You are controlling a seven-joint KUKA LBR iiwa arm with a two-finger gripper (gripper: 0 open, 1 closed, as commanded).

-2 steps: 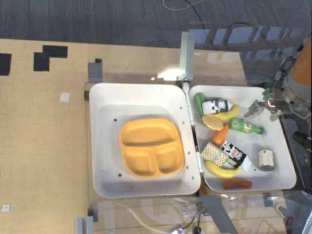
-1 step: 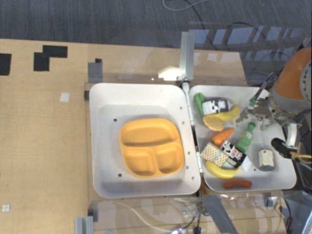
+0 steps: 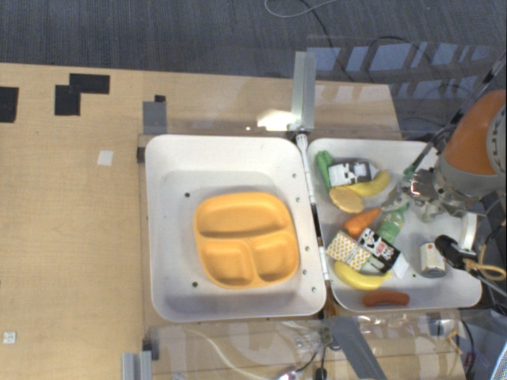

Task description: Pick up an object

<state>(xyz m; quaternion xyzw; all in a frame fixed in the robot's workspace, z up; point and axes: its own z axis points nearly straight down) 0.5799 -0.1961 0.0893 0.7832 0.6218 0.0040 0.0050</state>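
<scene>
Looking down on the counter (image 3: 71, 236), we see two white bins side by side. The left bin (image 3: 170, 291) holds a yellow divided tray (image 3: 245, 238) near its middle. The right bin (image 3: 455, 291) is crowded along its left half: a green bottle (image 3: 323, 167) lies at the top beside a black-and-white carton (image 3: 352, 171), with a banana (image 3: 371, 185) and a lemon slice (image 3: 345, 199) just below them. A carrot (image 3: 361, 219) sits under those, next to a second green bottle (image 3: 390, 226). Lower down we find a patterned box (image 3: 343, 248), a black-and-white card pack (image 3: 379, 251), another banana (image 3: 360, 277) and a sausage (image 3: 385, 298) by the front wall. A small grey can (image 3: 432, 260) lies apart on the right side.

The arm (image 3: 479, 145) comes in from the right, its orange band over the bin's right edge. The claw (image 3: 420, 190) hangs above the upper right part of that bin, near the banana's tip; we cannot tell how it is set, and we see nothing held in it.
</scene>
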